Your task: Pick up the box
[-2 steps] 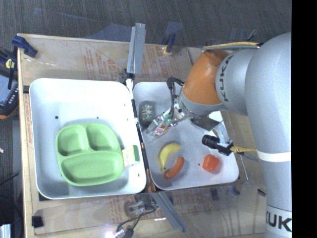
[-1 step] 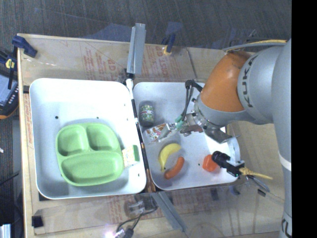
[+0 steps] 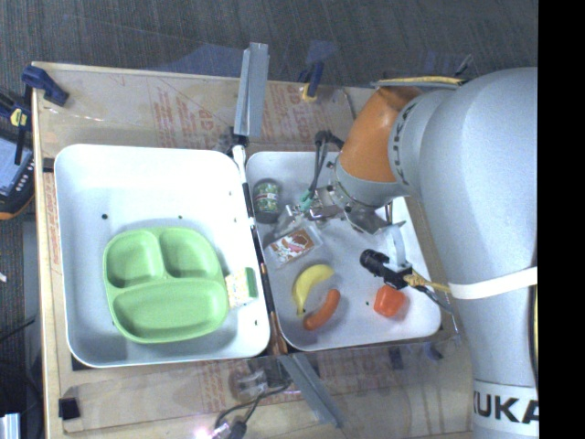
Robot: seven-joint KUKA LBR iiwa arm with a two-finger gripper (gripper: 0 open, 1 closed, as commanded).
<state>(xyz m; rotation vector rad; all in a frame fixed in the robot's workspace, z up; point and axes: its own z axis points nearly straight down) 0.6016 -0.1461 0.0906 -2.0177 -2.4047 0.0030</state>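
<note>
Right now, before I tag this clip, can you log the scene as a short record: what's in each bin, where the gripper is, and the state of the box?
left bin: green divided plate; small pale block at the plate's right edge
right bin: dark can, red-printed box, banana, red sausage, red-orange item
gripper: over the right bin, between the can and the box
box state: lying in the bin, not lifted

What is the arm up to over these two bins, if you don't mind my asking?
The arm's gripper is over the right bin, close beside a small red and white box and a dark can. Nothing looks held yet. A banana lies nearby; a green plate sits in the left bin.
</note>
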